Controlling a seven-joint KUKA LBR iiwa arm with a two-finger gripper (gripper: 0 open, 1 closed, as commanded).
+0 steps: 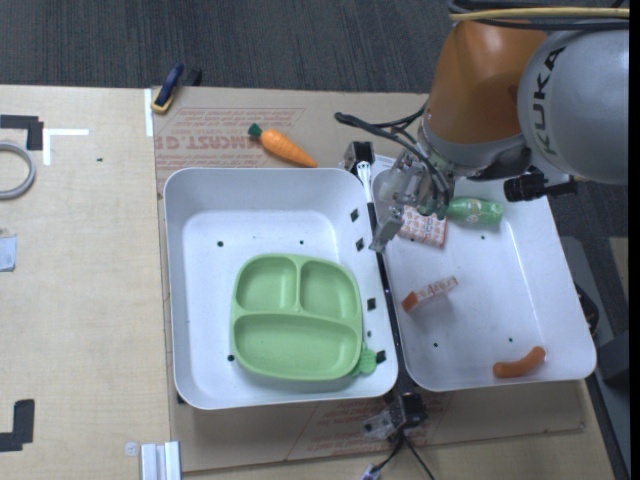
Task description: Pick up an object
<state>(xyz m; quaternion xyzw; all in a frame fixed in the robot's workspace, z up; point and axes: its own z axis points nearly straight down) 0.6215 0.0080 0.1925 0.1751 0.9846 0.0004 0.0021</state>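
Starting at the near edge of my feed: the right bin (560, 268) has an orange sausage-looking piece (519, 362) sitting by its front rim, well apart from everything else. A bit further in there's a small orange-and-white packet (431, 292) lying flat on the bin floor. Over in the left bin (185, 268) a green divided plate (297, 317) takes up most of the front half, and I'm not going for that one

Further back is where the action is. The gripper (412, 200) is down over the back-left corner of the right bin, right by the wall between the two bins, and there's a red-and-white packet (424, 228) just beside or under it. Next to that, toward the right, a green bottle (474, 211) lies on its side. Honestly can't tell whether the tool is open, closed or has hold of anything, it's a tangle of metal and cable from this angle

My read: we're at the reach or grasp step, nothing clearly lifted yet. Next move would be a straight lift, then check if the packet comes up with it

Way at the back, outside the bins, a toy carrot (283, 146) is lying on the cardboard
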